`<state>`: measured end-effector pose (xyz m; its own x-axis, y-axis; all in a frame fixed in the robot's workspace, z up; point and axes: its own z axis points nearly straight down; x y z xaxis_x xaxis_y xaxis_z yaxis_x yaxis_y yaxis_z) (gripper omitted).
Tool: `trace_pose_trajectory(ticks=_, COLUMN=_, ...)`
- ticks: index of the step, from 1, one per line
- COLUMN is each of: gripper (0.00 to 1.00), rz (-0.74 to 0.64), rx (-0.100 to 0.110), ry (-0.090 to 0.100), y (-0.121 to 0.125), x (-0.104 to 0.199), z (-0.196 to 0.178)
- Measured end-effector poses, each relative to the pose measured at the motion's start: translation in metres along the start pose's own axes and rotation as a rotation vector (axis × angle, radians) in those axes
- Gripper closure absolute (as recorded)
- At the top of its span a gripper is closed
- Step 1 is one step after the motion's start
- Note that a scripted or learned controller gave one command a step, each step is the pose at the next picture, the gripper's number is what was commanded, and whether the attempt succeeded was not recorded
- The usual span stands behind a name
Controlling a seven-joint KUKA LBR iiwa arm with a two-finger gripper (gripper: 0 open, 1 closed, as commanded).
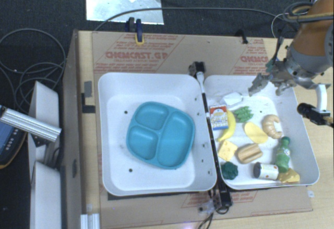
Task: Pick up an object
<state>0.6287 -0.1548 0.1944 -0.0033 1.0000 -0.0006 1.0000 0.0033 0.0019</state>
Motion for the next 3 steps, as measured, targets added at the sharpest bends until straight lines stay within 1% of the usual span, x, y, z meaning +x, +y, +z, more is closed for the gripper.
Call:
trace_pose_trajectory(ticks=1, gripper=0.0, rz=0.002, rx=-0.001, ry=-0.001, y=-0.016, x=0.04, z=0.1)
trace_pose_trajectory(ticks=2, gripper=0.0, rz=0.002, rx=0.001, ry=0.0, y=-0.031, x=0.031, z=0.11)
trace_pose_trajectory(ticks=3, gripper=0.0, rz=0.002, rx=0.002, ry=0.0, y=-0.053, x=0.016, z=0.11)
